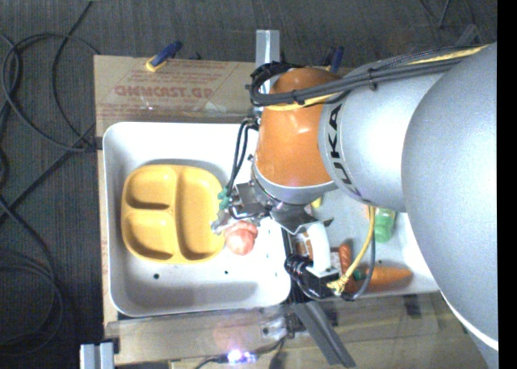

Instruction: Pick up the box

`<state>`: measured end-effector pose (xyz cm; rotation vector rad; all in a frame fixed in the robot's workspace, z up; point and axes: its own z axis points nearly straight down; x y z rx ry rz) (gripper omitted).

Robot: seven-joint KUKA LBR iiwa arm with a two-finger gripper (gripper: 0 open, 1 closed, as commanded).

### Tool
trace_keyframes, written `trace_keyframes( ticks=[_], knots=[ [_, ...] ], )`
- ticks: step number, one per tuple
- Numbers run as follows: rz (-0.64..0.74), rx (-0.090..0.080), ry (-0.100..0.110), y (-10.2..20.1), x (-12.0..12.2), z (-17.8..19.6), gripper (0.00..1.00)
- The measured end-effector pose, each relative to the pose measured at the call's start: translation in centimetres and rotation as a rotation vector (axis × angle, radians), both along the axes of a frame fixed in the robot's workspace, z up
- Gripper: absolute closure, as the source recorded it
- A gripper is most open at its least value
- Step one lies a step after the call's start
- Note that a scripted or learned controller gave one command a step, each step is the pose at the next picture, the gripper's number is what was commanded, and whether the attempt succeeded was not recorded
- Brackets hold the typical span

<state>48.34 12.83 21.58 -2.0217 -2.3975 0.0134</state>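
My gripper (225, 212) hangs over the left bin (174, 291), right at the right edge of a yellow divided tray (171, 212) that lies in that bin. Just below and right of the gripper, a pinkish-red rounded object (241, 237) rests by the tray's lower right corner. Whether the gripper touches it is unclear. The orange band and grey body of the arm cover the wall between the bins and most of the right bin.
In the right bin (404, 295) an orange carrot-shaped item (386, 277), a small red-orange piece (346, 256) and a green item (384, 224) show past the arm. A cardboard sheet (161, 93) with a blue-and-yellow clip (163, 55) lies behind the left bin.
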Motion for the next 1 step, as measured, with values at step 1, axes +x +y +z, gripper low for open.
trace_keyframes(
  ticks=[1],
  knots=[
    [-0.036,-0.003,-0.002,7.07,2.63,1.50,1.00]
  ],
)
